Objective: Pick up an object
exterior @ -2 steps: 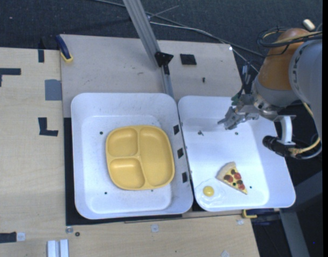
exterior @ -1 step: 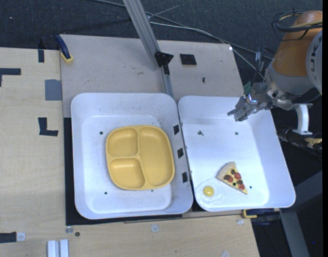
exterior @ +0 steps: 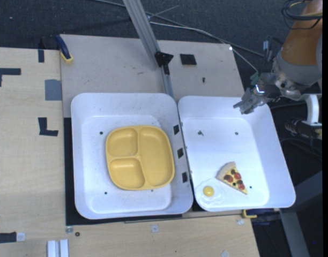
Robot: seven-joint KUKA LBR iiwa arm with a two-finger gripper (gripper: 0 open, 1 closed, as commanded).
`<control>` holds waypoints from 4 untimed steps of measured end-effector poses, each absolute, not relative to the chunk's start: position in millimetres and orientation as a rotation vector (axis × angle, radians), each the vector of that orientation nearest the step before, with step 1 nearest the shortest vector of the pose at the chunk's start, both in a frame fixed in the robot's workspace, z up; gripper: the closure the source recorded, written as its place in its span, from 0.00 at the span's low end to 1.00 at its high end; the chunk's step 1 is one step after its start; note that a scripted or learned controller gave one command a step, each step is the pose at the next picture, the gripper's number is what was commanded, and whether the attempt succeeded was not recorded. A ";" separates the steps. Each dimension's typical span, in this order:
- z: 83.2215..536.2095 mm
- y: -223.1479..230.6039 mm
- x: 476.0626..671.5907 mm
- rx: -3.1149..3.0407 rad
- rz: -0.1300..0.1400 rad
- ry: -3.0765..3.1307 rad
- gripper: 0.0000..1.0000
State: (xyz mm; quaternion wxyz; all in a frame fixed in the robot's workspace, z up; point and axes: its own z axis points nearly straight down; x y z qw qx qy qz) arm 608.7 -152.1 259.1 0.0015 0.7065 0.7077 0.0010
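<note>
The left shallow white bin [exterior: 83, 143] holds a yellow plastic plate with three compartments [exterior: 139, 157] at its centre. The right shallow white bin [exterior: 260, 138] holds a toy pizza slice [exterior: 233, 178] and, just beside it, a toy fried egg [exterior: 209, 191], both near its front edge. The gripper [exterior: 248, 104] hovers over this bin's back right corner, grasping nothing; whether it is released or clenched I cannot tell.

My jaws hover over upper right corner of right bin [exterior: 276, 159], near its rim, nothing between them; whether spread or closed, cannot tell. Right bin holds pizza slice [exterior: 232, 176] and fried egg [exterior: 209, 192], near each other, toward its near edge. Left bin [exterior: 83, 143] holds yellow divided plate [exterior: 139, 157], three compartments. Both bins sit side by side on tabletop [exterior: 110, 63]
</note>
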 end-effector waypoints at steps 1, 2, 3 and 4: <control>263.2 -102.2 610.0 2.216 0.001 2.228 1.00; 266.1 -47.6 610.9 2.216 -0.001 2.229 1.00; 265.7 -1.7 615.4 2.217 -0.001 2.227 1.00; 264.8 54.5 616.9 2.216 -0.001 2.229 1.00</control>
